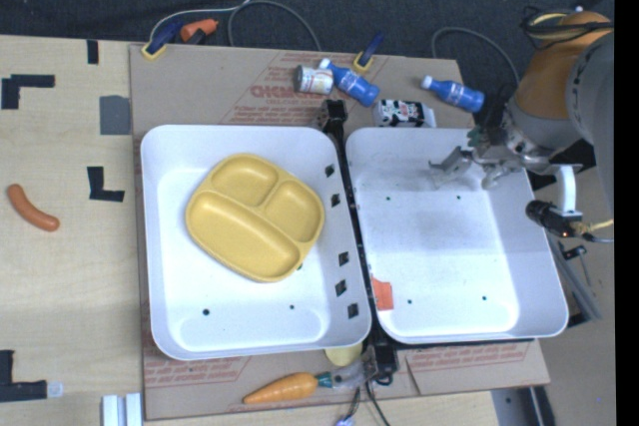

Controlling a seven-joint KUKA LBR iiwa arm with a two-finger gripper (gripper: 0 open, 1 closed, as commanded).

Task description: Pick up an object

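A yellow divided plate (258, 214) lies in the left bin (170, 314). A small orange-red piece (381, 294) rests against the left wall of the right bin (529, 314). My gripper (469, 170) hovers over the far right part of the right bin, below the grey wrist and orange band (549, 75). Its fingers (446, 162) are spread open with nothing between them, and the bin floor under them is bare white.
A toy carrot (283, 388) lies in front of the bins, and a sausage (33, 208) on the bench at far left. Two blue bottles (351, 83) (454, 93) and a clamp (180, 33) sit behind the bins. A cable (574, 224) hangs beside the right bin.
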